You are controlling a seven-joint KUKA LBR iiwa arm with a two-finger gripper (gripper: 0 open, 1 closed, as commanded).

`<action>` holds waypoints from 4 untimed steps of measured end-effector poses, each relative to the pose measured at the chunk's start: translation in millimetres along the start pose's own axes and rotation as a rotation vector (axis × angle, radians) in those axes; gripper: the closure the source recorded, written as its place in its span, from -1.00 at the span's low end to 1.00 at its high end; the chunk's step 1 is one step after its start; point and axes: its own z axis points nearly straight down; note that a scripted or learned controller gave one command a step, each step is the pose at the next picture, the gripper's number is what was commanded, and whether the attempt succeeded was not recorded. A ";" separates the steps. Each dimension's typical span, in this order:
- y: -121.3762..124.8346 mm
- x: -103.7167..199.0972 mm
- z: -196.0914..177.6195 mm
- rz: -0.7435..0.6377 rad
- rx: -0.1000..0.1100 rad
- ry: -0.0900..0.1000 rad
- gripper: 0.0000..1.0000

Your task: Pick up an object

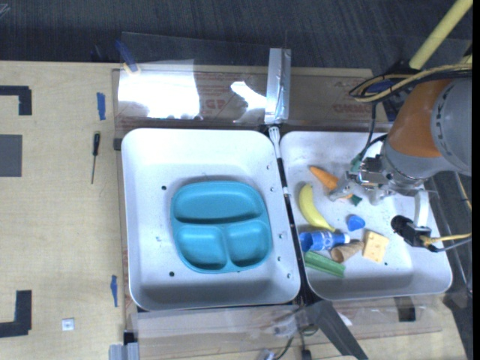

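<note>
Now wrist low over right bin, centre right of frame, gripper just beside carrot, likely lined up for grab. Cannot tell whether fingers apart or together; nothing visibly held. Loose items bunched in right bin so reach stays short: one carrot, one banana, one blue bottle, one green stick, one cheese wedge. Left bin holds one blue tray.
</note>
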 end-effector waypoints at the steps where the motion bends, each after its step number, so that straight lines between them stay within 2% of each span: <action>1: -101.6 -50.0 -0.3 0.064 0.005 -0.001 -1.00; 2: -99.2 -48.9 -11.1 0.063 -0.002 -0.001 1.00; 3: -106.2 -44.5 -66.2 0.246 0.005 0.000 1.00; 4: -111.8 17.1 -165.3 0.209 0.001 0.003 1.00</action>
